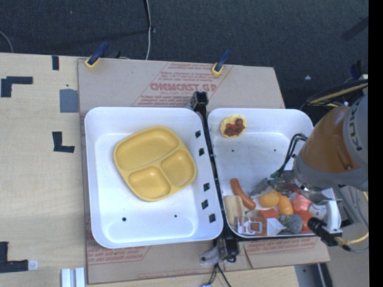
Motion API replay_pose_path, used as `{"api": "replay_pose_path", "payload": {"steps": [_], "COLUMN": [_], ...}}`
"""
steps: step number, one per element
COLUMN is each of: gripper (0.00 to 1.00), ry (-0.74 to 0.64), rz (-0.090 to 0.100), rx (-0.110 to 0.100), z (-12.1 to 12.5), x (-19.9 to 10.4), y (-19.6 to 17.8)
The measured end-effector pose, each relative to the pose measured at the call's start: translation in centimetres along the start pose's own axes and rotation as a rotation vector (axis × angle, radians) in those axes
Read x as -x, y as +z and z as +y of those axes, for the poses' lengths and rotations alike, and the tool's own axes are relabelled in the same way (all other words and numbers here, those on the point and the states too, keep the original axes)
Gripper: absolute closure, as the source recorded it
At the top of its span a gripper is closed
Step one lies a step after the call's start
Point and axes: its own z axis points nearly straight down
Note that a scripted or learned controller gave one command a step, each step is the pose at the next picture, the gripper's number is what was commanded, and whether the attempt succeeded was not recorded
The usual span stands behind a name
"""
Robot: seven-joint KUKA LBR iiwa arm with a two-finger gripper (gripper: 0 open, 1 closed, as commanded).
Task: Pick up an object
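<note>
- Camera view: the grey arm with its orange band (326, 142) leans in from the right, and the pincer (281, 187) is down in the near right corner of the right white bin (263, 142), right over a jumble of small toy foods.
- Whether the pincer is open or closed, I cannot tell; the wrist covers it.
- Candidates for the pick: a red-orange sausage-shaped piece (242, 194), a round orange piece (270, 198), a pale tan bread-like slab (234, 208), a grey fuzzy lump (292, 222) and a red piece (301, 205), all touching or just beside one another.
- Far corner of that bin: a small yellow tart with red filling (233, 126), well apart from the heap, open floor around it.
- Left white bin (99, 160): a yellow divided plastic tray (155, 162) lying flat, alone.
- Risk, as I judge it: the pieces sit so tightly that a closing pincer may catch two, or nudge one aside and shut on nothing.
- Another risk: the heap hugs the near wall and right wall, so a finger could strike the rim or pin a piece against it.
- The round orange piece looks liable to roll out of a pinch.
- Room to move: the middle of the right bin is bare, so a lift up and toward the centre looks the clearest way out.
- The black divider clips (206, 178) between the bins mark an edge to stay off.
- Brown cardboard on the table (179, 85) lies under both bins.
</note>
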Motion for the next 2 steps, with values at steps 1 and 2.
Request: {"api": "replay_pose_path", "payload": {"steps": [1,2], "gripper": [1.00,1.00], "ry": [-0.002,-0.004], "rz": [0.006,0.004], "rx": [-0.006,-0.010], "z": [0.0,0.2], "x": [-0.2,-7.7], "y": [-1.0,-10.1]}}
